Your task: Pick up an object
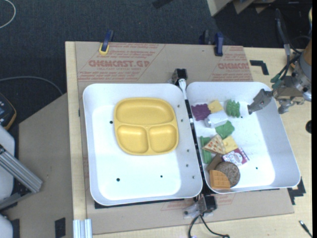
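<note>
While the tool [265,101] hangs over the upper right corner of the right bin [270,148], whether it is apart or together cannot be told. Nearest it, just to its left: a green block [233,107]. Beyond that, a yellow piece [215,106], a purple piece [200,111] and a white piece [216,118]. Further down-left, a waffle [220,179] and a brown cookie [230,172]. Farthest left, a yellow divided tray [146,125] in the left bin [99,148].
</note>
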